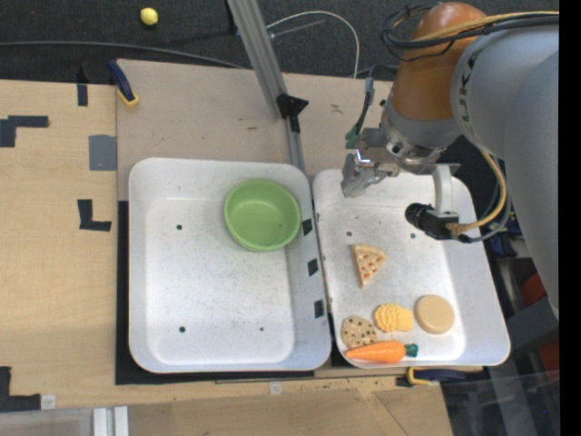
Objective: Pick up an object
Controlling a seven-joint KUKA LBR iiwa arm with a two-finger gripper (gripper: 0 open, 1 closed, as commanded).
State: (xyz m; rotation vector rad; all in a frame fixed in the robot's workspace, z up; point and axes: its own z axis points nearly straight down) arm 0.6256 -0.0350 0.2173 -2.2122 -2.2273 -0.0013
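From above, the grey arm's hand [356,178] hangs at the far edge of the right shallow white bin [472,271]; its grip state cannot be made out. A triangular pizza-slice toy [368,264] lies mid-bin, apart from it. A round green bowl [262,213] sits in the left white bin [154,271] on the pale wooden worktop [54,243].

The gripper [357,178] hangs over the far left corner of the right bin [472,330], nothing visibly between its fingers. In that bin lie a pizza slice [368,263], a cookie [358,331], a corn piece [393,317], a round tan biscuit [435,314] and a carrot [379,352]. The left bin [154,243] holds a green bowl [262,213].
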